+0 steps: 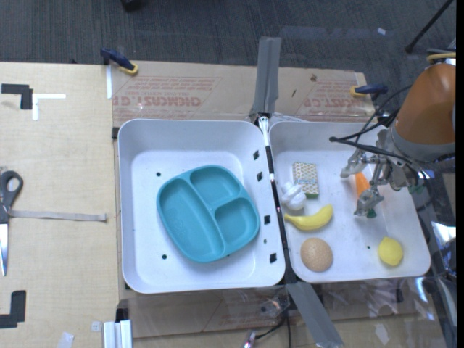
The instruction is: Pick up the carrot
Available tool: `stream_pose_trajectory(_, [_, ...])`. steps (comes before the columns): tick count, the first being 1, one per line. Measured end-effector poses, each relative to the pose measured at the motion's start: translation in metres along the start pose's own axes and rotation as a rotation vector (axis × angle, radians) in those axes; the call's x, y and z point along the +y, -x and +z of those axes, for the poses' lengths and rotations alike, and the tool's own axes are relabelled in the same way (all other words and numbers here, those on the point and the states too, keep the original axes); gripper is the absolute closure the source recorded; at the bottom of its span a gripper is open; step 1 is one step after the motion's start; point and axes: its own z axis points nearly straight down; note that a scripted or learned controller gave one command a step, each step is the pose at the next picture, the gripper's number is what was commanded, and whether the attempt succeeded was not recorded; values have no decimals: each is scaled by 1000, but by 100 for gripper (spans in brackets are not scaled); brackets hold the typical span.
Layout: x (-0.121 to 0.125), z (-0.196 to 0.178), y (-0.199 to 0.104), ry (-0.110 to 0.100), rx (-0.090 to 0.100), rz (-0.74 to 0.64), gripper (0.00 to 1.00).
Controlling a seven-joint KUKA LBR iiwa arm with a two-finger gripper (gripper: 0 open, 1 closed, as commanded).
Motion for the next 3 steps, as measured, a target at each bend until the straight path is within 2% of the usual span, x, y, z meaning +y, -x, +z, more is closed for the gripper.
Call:
stream_pose_trajectory(1, [1, -11, 3, -3, -6, -4, 100])
stream_pose_trajectory(2, [1, -11, 3, -3, -6, -3, 0])
stream_pose_trajectory(3, [1, -22, 5, -6, -12, -6, 100])
